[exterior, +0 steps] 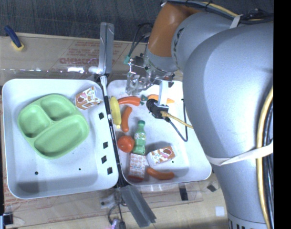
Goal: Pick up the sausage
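R bin [195, 168]: 3 sausages [159, 174], 1 bottle [140, 137].

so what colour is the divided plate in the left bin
Light green; the plate shows clearly in the camera view.

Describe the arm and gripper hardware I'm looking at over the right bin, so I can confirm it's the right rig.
The arm is bulky, rounded and smooth light grey, with an orange band above the wrist. Yellow-and-black cables run over the top and a pale strap crosses the lower casing. The gripper is a small metallic assembly with thin dark wires, and a black cable loops beside it.
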You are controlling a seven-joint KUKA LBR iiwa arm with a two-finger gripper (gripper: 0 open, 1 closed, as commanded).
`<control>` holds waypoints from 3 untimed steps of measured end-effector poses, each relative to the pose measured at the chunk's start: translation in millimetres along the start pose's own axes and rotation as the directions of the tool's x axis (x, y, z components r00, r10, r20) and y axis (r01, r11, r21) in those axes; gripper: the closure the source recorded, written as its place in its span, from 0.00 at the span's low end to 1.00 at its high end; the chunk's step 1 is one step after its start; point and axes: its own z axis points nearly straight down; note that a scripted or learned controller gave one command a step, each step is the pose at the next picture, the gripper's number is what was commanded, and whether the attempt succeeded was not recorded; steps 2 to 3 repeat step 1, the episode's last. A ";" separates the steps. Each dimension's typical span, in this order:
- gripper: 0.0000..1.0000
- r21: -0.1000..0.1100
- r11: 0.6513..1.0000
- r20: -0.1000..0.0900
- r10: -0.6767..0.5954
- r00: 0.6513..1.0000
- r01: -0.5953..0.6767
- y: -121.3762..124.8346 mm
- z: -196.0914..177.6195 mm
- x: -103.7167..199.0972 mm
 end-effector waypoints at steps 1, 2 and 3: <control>0.00 0.001 1.000 0.000 0.000 1.000 0.000 -0.1 0.2 -0.2; 0.00 0.001 1.000 0.000 0.000 1.000 0.000 -0.1 0.2 -0.2; 0.00 0.001 1.000 0.000 0.000 1.000 0.000 -0.1 0.2 -0.2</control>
